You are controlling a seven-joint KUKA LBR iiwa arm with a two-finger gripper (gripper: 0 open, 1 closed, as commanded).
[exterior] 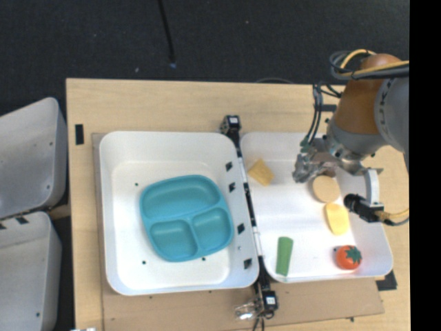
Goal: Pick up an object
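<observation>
- Camera view: gripper (311, 169) low in the right bin (296, 271), near its far edge, just beside a round tan disc (326, 188); whether it is spread or pressed together cannot be told.
- Step, as judged: reaching to grasp; nothing visibly held.
- Next: centre over the disc, then pinch.

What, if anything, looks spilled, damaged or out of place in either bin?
Nothing stands out. The teal divided plate lies flat in the left white bin; the small items sit scattered but intact in the right white bin.

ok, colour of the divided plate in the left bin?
Teal-blue; the divided plate shows clearly in the camera view.
</observation>
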